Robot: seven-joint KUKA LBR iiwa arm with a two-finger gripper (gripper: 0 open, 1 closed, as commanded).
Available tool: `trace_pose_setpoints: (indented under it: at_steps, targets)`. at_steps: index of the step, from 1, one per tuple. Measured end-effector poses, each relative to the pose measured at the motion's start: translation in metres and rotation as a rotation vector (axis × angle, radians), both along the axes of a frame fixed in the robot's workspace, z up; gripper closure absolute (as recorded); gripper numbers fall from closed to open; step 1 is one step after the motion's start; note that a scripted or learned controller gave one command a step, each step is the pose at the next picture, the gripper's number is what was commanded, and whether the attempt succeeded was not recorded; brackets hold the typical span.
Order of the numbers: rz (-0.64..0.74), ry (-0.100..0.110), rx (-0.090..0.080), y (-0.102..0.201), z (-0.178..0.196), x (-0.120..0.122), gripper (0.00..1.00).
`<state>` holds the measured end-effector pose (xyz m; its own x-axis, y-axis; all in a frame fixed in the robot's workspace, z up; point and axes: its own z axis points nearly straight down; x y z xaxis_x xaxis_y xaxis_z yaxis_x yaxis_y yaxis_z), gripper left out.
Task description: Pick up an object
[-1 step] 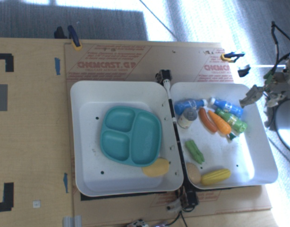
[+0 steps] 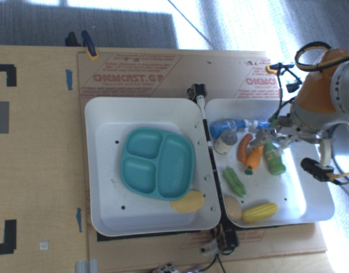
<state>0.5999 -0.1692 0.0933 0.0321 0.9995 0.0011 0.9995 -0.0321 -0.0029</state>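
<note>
Carrot (image 2: 253, 158): in the right bin, long axis near upright in the view, leaning slightly right at its top end, just beside the red pepper (image 2: 244, 145).
Gripper (image 2: 264, 136): low over the carrot's upper end; whether it is apart or together cannot be told.
Right bin (image 2: 316, 206): blue bottle (image 2: 227, 127), green bottle (image 2: 274, 159), green pod (image 2: 234, 181), corn cob (image 2: 259, 211) near the front wall.
Left bin (image 2: 100, 152): teal divided plate (image 2: 158, 162), yellow lemon (image 2: 187, 201) touching its front edge.
Open room: bare floor along the right bin's right side.
</note>
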Motion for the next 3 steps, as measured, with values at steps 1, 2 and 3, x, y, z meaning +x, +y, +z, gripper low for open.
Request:
trace_pose_setpoints:
  at_steps: [1,2,3]
  targets:
    - [0.244,-0.003,0.001,0.043,-0.008,-0.024,0.00]
    - [0.244,-0.009,-0.001,0.042,0.003,-0.023,1.00]
    - [0.210,-0.005,-0.001,0.070,0.113,-0.036,1.00]
